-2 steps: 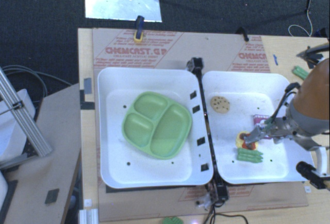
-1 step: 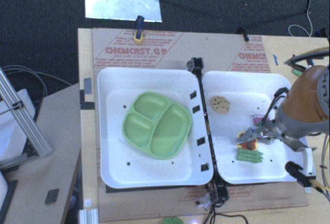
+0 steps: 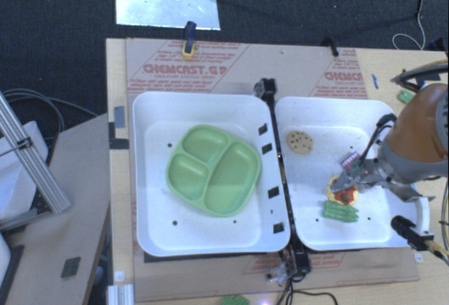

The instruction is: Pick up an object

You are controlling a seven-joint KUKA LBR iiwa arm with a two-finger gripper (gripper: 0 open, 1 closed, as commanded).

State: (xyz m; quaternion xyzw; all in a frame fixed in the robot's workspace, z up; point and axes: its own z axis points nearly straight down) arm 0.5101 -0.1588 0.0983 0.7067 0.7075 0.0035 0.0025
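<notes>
Two shallow white bins side by side on a cardboard sheet [image 3: 210,62] with red lettering, much of the sheet covered by the bins. Left bin [image 3: 151,121]: one pale green divided plate [image 3: 214,170], three compartments, lying flat near the middle, clear of all four walls. Right bin [image 3: 330,121]: three small items. Round tan cookie [image 3: 299,141] with dark specks, at the upper left of the bin floor, alone and well apart from the other two. Small yellow-and-red item [image 3: 342,193], toward the right of the bin floor, directly beneath the gripper [image 3: 351,172]; upper part hidden by the tool, shape and kind too small and blurred to name. Green ridged piece [image 3: 340,212], resembling a bundle of pods, just below the yellow-and-red item; touching it or only beside it, not resolvable. Gripper low over the yellow-and-red item, tip overlapping it from this angle; amount of opening not discernible, hold on anything not confirmable. Grey arm [image 3: 421,132] with orange band, entering from the right, cut off by the frame edge and covering part of the right bin's right wall. Row of small black clips [image 3: 266,149] along the seam between the bins. Yellow clamp [image 3: 189,49] at the far edge of the cardboard sheet.
</notes>
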